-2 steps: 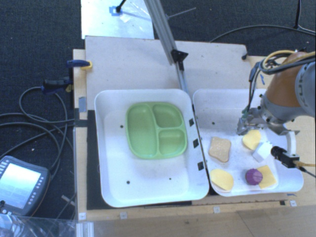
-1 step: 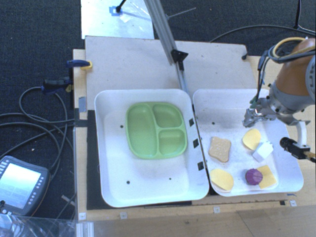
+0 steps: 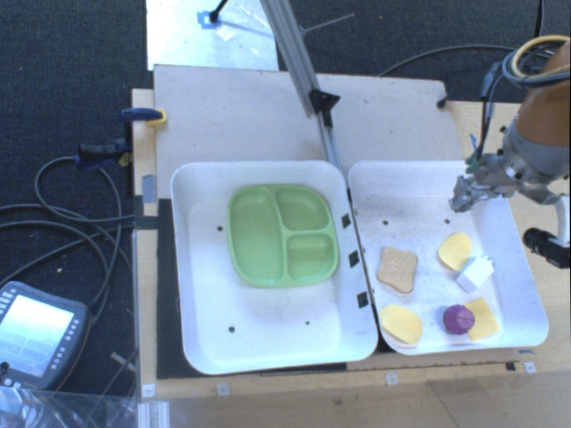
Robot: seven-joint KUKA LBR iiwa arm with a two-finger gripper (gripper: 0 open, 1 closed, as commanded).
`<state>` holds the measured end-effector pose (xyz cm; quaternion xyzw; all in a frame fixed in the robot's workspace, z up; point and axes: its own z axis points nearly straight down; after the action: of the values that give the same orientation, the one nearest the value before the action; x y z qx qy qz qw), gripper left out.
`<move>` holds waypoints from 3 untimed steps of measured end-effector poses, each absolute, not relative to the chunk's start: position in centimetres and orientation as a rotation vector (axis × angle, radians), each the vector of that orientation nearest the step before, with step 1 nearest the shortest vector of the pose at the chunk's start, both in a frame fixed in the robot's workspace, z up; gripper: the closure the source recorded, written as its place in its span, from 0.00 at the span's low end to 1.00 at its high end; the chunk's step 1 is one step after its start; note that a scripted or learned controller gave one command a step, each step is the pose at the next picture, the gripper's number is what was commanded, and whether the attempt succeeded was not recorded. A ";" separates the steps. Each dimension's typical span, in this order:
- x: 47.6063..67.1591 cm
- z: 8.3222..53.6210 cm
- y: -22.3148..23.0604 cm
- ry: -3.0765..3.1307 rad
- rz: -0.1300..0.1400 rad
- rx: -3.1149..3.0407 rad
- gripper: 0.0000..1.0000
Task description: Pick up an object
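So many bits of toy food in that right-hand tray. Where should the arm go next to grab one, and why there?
Probably down and slightly toward the camera, onto the yellow piece. The gripper sits over the right bin's far end with nothing under it, and that piece is the nearest item. It lies close to a white block, so a careful descent seems wise.

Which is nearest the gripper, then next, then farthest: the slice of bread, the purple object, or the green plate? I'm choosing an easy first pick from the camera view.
From the gripper over the right bin:
1. Slice of bread, middle of the right bin, toward its left wall.
2. Purple object, front of the right bin.
3. Green plate, in the left bin, clearly farthest.
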<state>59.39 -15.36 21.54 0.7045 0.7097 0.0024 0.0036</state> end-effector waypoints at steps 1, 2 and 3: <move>59.6 27.0 -15.4 2.225 0.007 2.208 1.00; 59.9 27.2 -10.6 2.232 0.004 2.209 1.00; 60.7 25.6 -5.8 2.233 0.003 2.211 1.00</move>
<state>60.69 -5.82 25.64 0.7035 0.7107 0.0008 -0.0004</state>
